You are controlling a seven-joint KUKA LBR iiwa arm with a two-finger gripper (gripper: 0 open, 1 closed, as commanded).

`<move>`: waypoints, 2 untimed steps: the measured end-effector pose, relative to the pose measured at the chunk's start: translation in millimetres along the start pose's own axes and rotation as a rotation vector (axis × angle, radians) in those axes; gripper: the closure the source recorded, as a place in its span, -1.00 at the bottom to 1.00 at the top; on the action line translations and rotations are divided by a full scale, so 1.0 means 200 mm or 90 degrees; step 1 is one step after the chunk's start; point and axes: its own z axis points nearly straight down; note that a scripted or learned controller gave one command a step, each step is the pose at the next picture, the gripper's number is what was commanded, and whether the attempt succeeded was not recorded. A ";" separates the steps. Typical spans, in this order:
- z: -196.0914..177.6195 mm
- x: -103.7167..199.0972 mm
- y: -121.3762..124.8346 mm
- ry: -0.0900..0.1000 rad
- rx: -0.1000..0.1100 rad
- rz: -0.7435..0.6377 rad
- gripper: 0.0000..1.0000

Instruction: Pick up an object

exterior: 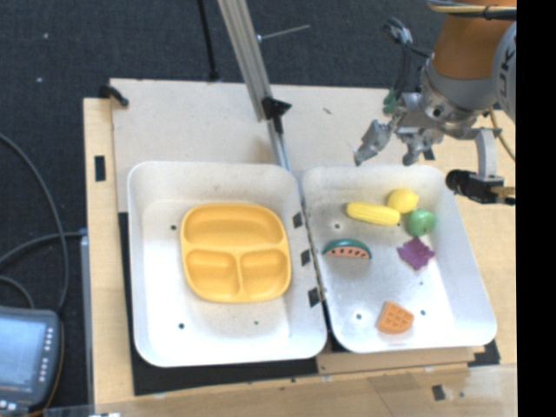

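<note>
A: Plainly the arm is at the approach step, with nothing picked up so far. The two shallow white bins sit side by side: the left white bin (148,233) carries a yellow plastic divided tray (234,251), and the right white bin (469,294) holds the small toy foods.

B: And the grey arm with the orange band (469,24)?

A: It reaches in from the upper right, wrist tilted down and leftward. The two-finger gripper (393,148) hangs above the far rim of the right bin, its fingers spread apart with nothing between them.

B: What would the next move call for?

A: Probably a short travel toward the near side, then a descent. Closest are the yellow corn cob (373,213), the yellow lemon (402,200) and the green round fruit (421,221), which crowd together. The watermelon slice (347,250), purple jagged piece (415,253) and orange waffle wedge (394,318) lie more apart, so look easier to grip cleanly.
</note>
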 end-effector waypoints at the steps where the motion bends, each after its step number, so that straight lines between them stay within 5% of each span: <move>1: 0.00 0.00 0.00 0.000 0.000 0.000 -1.00; 2: 0.31 0.01 0.00 -0.001 0.004 0.002 -1.00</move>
